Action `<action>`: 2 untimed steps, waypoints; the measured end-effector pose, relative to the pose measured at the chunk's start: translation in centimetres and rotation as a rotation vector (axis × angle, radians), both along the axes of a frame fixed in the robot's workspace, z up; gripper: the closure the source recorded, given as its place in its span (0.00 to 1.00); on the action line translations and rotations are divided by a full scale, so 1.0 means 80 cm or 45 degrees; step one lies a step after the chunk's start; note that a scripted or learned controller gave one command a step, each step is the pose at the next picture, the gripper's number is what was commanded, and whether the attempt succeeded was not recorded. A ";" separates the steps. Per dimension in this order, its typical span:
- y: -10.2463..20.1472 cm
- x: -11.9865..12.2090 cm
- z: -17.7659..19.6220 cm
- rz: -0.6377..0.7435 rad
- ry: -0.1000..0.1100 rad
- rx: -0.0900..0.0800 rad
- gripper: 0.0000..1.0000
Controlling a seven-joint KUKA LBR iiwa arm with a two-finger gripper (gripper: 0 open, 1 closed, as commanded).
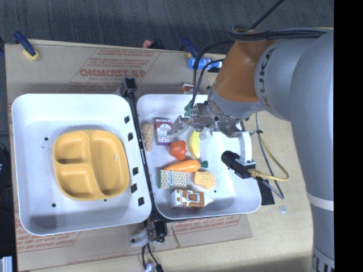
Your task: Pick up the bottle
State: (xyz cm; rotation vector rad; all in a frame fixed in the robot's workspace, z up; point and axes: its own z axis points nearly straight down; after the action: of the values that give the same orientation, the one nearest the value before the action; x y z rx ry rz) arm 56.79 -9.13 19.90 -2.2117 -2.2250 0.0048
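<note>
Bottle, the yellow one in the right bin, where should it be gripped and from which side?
Take the yellow bottle mid-body across its narrow width, probably straight down from above. It lies lengthwise, top end hidden under the gripper; the tomato sits close on the view's left of it, so that side is tight.
</note>
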 end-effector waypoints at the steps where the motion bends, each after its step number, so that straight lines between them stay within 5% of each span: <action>1: 0.000 0.000 0.013 0.006 0.003 0.000 1.00; 2: 0.035 -0.116 -0.010 0.012 0.002 0.000 1.00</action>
State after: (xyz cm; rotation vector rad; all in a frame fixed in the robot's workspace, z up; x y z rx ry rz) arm 47.54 -6.30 19.09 -2.2002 -2.2347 0.0062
